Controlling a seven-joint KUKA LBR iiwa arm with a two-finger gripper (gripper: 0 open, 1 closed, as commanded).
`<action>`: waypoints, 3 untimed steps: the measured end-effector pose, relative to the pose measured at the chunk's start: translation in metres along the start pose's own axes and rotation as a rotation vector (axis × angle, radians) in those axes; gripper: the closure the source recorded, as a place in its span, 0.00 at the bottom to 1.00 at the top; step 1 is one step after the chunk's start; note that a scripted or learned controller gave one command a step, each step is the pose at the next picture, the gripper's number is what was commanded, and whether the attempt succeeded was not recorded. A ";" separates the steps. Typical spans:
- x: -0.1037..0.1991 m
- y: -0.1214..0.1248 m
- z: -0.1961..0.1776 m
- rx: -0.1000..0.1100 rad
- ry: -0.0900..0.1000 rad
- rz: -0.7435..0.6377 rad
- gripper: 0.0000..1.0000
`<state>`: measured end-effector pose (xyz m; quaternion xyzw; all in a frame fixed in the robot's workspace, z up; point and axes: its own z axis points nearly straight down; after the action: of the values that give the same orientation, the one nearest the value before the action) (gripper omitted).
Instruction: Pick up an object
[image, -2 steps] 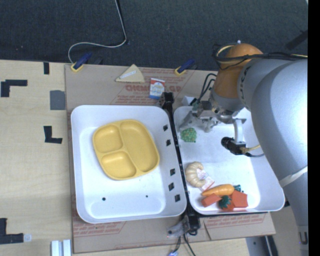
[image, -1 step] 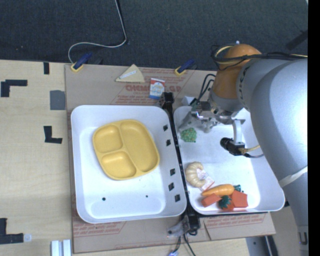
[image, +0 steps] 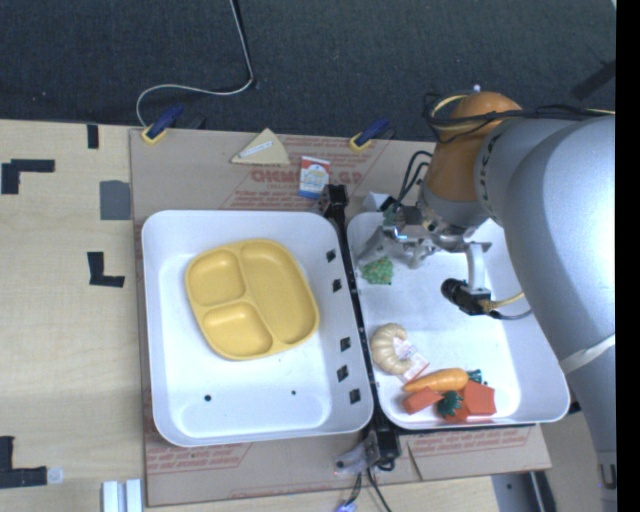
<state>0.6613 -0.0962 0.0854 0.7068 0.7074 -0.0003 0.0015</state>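
The arm (image: 560, 230) enters from the right side of the camera view as a broad grey body that takes up much of that edge, its rounded bulk running from the upper right down toward the lower right corner. Above the wrist sits the orange band (image: 462, 150), seen as a rounded orange section at the top of the forearm. From there the wrist turns downward and to the left, ending in the end effector (image: 392, 240), a cluster of grey and metallic parts hanging low. Dark cables loop around the wrist. Whether its fingers are parted cannot be told.
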 end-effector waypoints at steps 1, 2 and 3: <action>-0.002 -0.006 0.000 0.000 0.000 0.000 0.00; -0.001 0.007 0.000 0.004 0.001 -0.001 0.00; -0.003 0.002 0.000 0.000 0.000 -0.001 0.00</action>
<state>0.6632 -0.0988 0.0854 0.7065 0.7077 -0.0001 0.0014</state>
